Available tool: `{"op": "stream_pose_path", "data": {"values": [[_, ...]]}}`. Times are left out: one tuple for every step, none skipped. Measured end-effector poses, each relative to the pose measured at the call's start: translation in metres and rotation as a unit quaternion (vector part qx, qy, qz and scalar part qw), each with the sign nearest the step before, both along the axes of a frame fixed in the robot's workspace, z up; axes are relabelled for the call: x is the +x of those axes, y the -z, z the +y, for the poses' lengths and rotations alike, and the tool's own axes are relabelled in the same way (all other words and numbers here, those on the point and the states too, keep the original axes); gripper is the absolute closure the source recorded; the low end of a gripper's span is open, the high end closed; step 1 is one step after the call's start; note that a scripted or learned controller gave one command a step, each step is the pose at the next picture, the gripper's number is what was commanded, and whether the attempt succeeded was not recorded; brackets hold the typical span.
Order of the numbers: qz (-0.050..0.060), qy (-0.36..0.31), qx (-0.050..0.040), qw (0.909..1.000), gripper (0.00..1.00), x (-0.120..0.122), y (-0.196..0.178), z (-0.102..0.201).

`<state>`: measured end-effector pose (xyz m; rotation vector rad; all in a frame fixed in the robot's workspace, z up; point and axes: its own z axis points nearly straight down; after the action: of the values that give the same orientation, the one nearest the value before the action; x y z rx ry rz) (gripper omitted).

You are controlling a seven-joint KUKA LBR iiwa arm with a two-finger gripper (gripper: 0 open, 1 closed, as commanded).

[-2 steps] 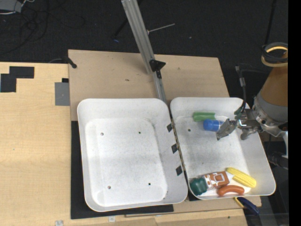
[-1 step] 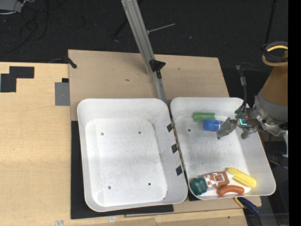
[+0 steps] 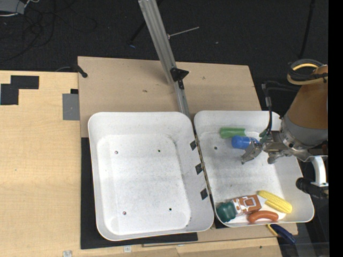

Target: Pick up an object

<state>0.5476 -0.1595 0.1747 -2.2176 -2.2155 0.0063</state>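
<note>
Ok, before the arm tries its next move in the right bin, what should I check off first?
1. Gripper over the right bin: ok.
2. A target close by: ok, the blue piece and green piece lie just left of it.
3. Something held already: cannot tell.
4. Targets clear of the wall: not ok for the corn, orange ring and dark green lump, all crowded along the near rim.
5. Blue and green pieces separate: cannot tell, they lie very close.
</note>
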Motion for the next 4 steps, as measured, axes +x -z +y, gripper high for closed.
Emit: {"op": "stream_pose_path", "data": {"values": [[0.000, 0.000, 0.0001, 1.0000, 0.00, -0.002, 0.046, -0.006], [-0.003, 0.001, -0.0008, 1.0000, 0.00, -0.001, 0.084, -0.006], [-0.003, 0.003, -0.0004, 1.0000, 1.00, -0.001, 0.073, -0.007], [-0.005, 0.004, -0.0015, 1.0000, 1.00, -0.002, 0.014, -0.016]]}}
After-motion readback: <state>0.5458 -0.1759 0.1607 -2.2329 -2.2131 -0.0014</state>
